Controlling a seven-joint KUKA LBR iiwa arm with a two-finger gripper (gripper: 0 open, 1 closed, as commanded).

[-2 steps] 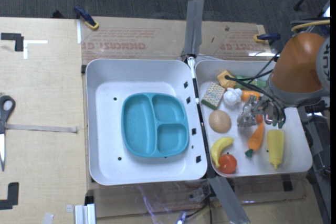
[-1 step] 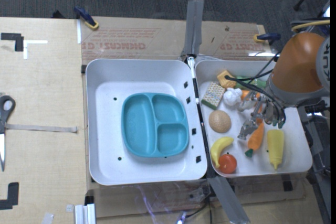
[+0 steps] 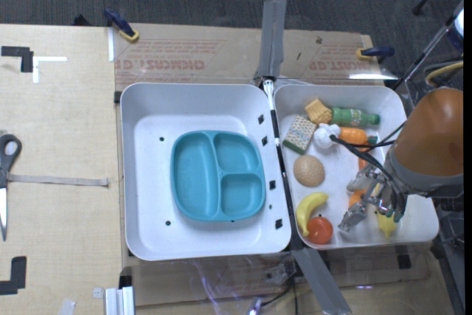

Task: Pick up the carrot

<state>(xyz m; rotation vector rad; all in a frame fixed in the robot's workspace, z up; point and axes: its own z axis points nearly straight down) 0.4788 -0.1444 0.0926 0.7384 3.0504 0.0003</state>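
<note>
Two white bins (image 3: 133, 158) on a seemingly cardboard-covered bench (image 3: 184, 55).

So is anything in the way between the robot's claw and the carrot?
Nothing visible sits between them. The gripper hangs low in the right bin, and the carrot lies further up, beside the green bottle. Bare white floor separates them; the brown egg-like ball is off to the side.

Orange carrot (image 3: 352, 135); teal plate (image 3: 218, 175); white bins (image 3: 140, 158)
</note>
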